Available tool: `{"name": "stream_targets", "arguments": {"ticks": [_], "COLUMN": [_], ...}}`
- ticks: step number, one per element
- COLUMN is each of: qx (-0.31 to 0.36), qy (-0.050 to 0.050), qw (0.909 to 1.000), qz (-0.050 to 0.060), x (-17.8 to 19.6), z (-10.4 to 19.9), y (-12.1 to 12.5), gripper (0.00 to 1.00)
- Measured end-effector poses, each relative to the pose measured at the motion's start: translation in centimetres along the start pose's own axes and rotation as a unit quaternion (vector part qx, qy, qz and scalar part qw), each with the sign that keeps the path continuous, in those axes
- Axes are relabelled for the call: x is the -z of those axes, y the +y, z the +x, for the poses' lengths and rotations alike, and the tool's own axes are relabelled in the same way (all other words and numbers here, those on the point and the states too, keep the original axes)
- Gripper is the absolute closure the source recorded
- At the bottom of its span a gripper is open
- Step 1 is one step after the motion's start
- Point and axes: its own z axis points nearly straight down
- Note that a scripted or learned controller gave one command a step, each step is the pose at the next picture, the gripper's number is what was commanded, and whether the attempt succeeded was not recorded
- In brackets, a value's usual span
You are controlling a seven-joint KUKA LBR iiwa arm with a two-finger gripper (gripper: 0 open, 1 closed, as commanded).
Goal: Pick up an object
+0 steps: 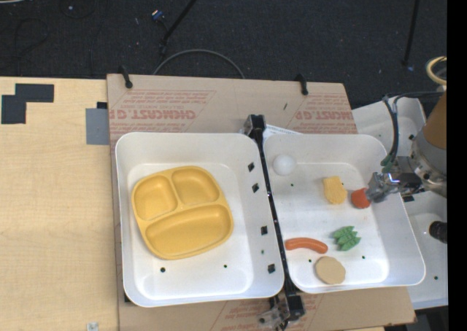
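Two shallow white bins sat side by side on a sheet of printed cardboard (219,103) in the middle of the frame, with a pale wooden tabletop (51,205) to the left and dark floor across the top. The left bin (139,151) held a yellow divided plate (181,210), three compartments, lying slightly turned near the bin's centre. The right bin (365,146) held the loose items: a white ball (283,165) in its upper left corner, a yellow block (335,190) near the middle, a small red piece (360,198) just to the right of that block, a green leafy toy (346,237) lower down, an orange sausage-shaped piece (306,245) to the left of the green toy, and a tan round disc (330,270) near the bin's lower edge. The arm (438,133) came in from the right edge of the frame, and its gripper (381,186) was down at the right bin's right side, just beside the red piece and very close to it, perhaps touching. Whether the claw was wide or narrow could not be told at this size, and nothing was clearly seen between its tips. The other items lay well apart from the gripper, each resting on the bin floor.
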Motion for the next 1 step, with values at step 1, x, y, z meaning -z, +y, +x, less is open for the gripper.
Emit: {"name": "stream_targets", "arguments": {"ticks": [1], "qx": [0.0], "qy": [0.0], "qw": [1.0], "qz": [0.001], "x": [4.08], "z": [0.02], "y": [0.52], "gripper": [1.0]}}
